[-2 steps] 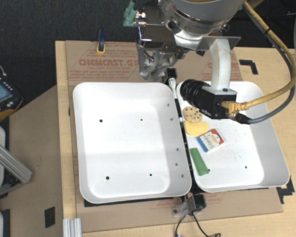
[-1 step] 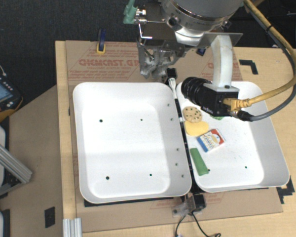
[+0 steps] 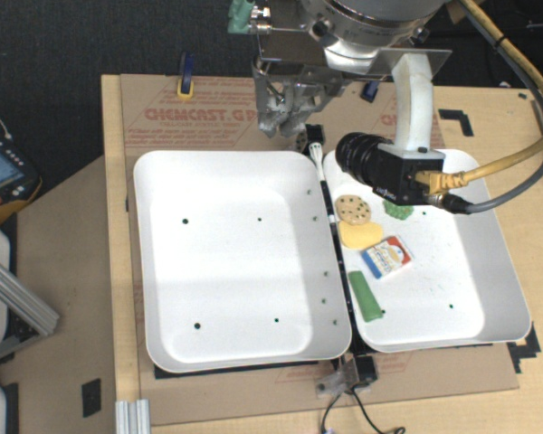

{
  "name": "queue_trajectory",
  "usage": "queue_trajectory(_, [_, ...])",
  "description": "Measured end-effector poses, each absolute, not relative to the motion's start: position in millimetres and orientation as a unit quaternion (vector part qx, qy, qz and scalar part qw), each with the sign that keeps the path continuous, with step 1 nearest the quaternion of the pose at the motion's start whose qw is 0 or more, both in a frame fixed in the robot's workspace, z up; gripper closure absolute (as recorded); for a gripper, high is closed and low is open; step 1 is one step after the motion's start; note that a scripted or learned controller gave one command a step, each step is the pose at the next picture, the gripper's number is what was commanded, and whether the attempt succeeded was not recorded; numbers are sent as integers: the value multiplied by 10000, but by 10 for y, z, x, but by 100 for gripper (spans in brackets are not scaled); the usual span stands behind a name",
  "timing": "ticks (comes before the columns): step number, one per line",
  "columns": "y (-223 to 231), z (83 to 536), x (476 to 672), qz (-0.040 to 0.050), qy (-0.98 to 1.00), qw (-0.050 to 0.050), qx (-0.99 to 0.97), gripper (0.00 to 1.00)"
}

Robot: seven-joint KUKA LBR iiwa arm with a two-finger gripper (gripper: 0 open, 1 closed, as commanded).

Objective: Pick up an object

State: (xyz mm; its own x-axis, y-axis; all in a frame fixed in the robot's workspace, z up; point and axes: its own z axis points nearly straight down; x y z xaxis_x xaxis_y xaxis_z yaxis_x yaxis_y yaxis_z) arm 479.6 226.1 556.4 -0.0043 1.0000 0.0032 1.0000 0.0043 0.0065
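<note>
In the right bin (image 3: 489, 306), several small objects lie near its left side. They are a round tan cookie with dark spots (image 3: 352, 209), a yellow lump (image 3: 360, 234) just below it, a blue, red and white packet (image 3: 385, 257) and a green stick (image 3: 366, 296). A green piece (image 3: 398, 211) peeks out from under the arm's black cylinder (image 3: 369, 164). My gripper (image 3: 285, 116) hangs above the back rim between the two bins, over the cardboard, apart from all the objects. I see nothing held in it.
The left bin (image 3: 163, 242) sits beside the right one on a cardboard sheet (image 3: 208, 107). A white bracket (image 3: 414, 107) and a yellow cable (image 3: 507, 161) reach over the right bin's back. A blue and yellow clamp (image 3: 186, 78) stands at the cardboard's back edge.
</note>
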Motion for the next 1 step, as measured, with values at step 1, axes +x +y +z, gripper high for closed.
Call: queue_trajectory(1, [2261, 5559, 4796, 27, 7085, 9, 7057, 0])
